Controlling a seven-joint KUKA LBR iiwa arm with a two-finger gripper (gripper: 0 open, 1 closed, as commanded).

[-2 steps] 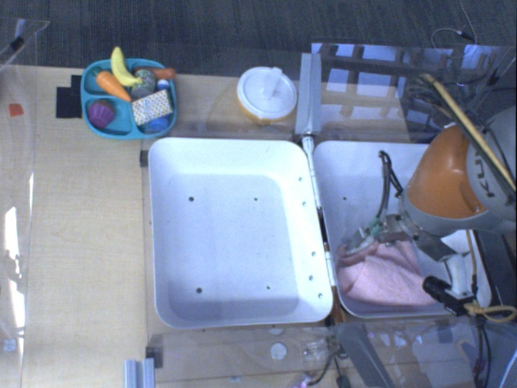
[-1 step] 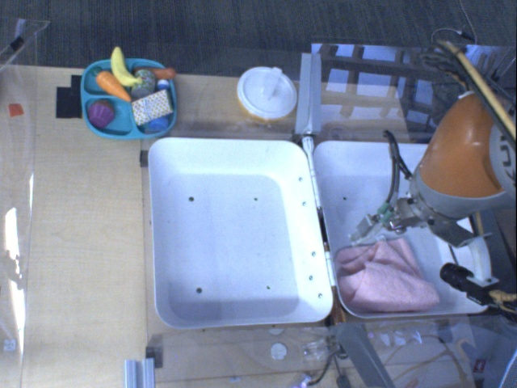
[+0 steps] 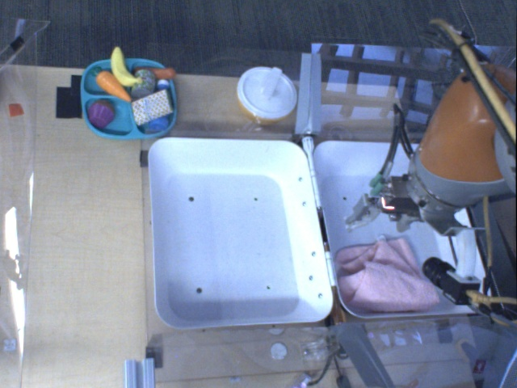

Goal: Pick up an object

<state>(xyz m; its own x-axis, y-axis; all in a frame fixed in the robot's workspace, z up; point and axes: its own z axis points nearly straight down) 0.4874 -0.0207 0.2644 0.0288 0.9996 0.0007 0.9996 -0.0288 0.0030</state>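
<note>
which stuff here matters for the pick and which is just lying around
In play: gripper; pink cloth in the right bin, just below the gripper.

Lying about: left bin; blue tray of toy food; white lidded container.

A pink cloth (image 3: 384, 277) lies crumpled in a soft heap in the right-hand white bin (image 3: 343, 176). It sits at the bin's six o'clock side, bunched against the near wall, with folds rising toward its twelve o'clock edge.
</note>
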